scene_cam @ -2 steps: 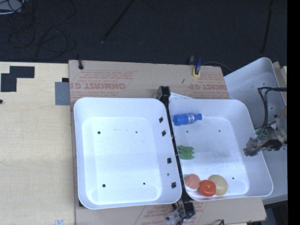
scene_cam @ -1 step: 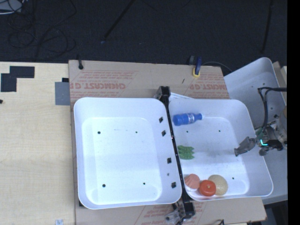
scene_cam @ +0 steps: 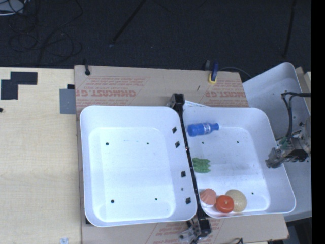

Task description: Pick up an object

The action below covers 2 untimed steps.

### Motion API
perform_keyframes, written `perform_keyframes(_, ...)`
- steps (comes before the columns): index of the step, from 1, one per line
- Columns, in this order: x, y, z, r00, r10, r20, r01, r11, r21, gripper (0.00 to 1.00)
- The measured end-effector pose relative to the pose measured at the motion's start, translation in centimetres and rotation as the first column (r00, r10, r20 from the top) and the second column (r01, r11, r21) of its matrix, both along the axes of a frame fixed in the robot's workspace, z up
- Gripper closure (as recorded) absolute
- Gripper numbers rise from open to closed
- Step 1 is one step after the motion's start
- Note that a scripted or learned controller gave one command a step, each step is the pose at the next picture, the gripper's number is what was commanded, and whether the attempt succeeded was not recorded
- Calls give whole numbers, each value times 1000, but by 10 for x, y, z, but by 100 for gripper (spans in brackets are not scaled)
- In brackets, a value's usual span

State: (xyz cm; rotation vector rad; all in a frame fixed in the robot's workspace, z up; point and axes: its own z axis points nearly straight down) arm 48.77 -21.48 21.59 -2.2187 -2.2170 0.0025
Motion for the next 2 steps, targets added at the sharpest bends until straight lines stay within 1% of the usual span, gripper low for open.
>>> perform_keyframes(1, 0, 0, -1, 1000, -1, -1, 1, 1000, 0, 0)
perform_keyframes(2, 0, -1, 9, 1000, 1, -1, -1, 1000, 1, 100)
